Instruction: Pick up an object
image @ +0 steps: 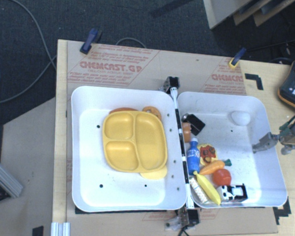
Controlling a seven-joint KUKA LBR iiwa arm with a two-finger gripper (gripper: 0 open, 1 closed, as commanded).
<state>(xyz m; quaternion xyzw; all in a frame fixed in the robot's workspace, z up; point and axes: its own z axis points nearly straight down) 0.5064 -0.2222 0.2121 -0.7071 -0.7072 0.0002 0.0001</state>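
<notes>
In the right bin (245,173), a cluster of small objects lies along the left wall. From back to front it holds a black block (195,125), a blue bottle (192,158), a carrot (212,167), a red tomato (222,177), a yellow banana (208,189) and a black-and-white toy (234,192). A white rounded object (240,117) rests near the bin's back wall. My gripper (275,142) hangs at the bin's right rim, well apart from the cluster, with nothing visibly in it.
The left bin (84,150) holds a yellow divided plate (135,141) with a brown item (151,110) peeking out behind it. A central divider (178,143) separates the bins. Blue clamps (89,40) sit on the cardboard behind.
</notes>
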